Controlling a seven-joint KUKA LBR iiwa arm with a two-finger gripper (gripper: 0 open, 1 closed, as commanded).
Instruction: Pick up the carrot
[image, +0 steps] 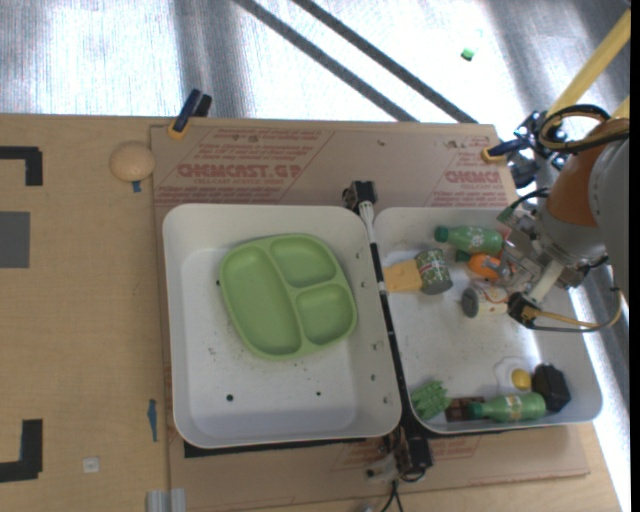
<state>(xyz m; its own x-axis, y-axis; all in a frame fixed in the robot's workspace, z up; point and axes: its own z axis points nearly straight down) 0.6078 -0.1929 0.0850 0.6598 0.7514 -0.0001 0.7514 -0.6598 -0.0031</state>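
Observation:
The carrot (483, 266), a small orange piece, lies in the upper part of the right bin (580, 345), just below a green bottle (470, 238). My gripper (505, 275) hangs low over the bin right beside the carrot's right end, and its body covers part of the carrot. From this slant I cannot make out whether anything is held. The grey arm with its orange band (570, 200) reaches in from the right edge.
In the right bin are also a green can (433, 270), a yellow wedge (402, 277), a grey piece (470, 302), broccoli (430, 398), a second green bottle (510, 407), a black object (550, 386) and a small yellow item (520, 378). The left bin holds a green divided plate (288, 295).

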